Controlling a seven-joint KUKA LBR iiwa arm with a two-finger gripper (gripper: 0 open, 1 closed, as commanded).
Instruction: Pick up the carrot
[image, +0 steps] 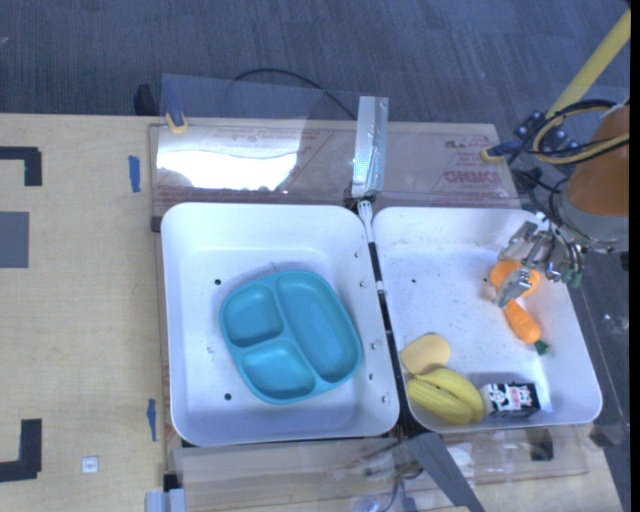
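- Wooden bench (70, 330) is carrying 2 shallow white bins side by side; a clear plastic sheet w/ a metal bar is lying behind them.
- Left bin (190, 250) is holding a blue divided plate (290, 335), 3 compartments, nothing showing in them.
- Right bin (440, 250) is holding the carrot (522, 320), sitting near the bin's right wall in the upper half, orange w/ a small green end pointing toward the lower right.
- Also in the right bin, toward the front: a pale yellow rounded item (425, 352), a banana (445, 396) just below and touching it, and a small black-and-white carton (513, 399) just beside the banana.
- Gripper (520, 278) is reaching in from the right, hanging at the carrot's upper end, metal fingers overlapping another orange bit there.
- Jaws: can't tell if spread or pressed together; the metal parts are blurring into the orange, so no clear pinch is showing.
- Progress, my read: approach is looking done, gripper is sitting at the target. Grasp isn't confirmed and carrot is looking like it's lying on the bin floor, so closing and lifting are remaining.
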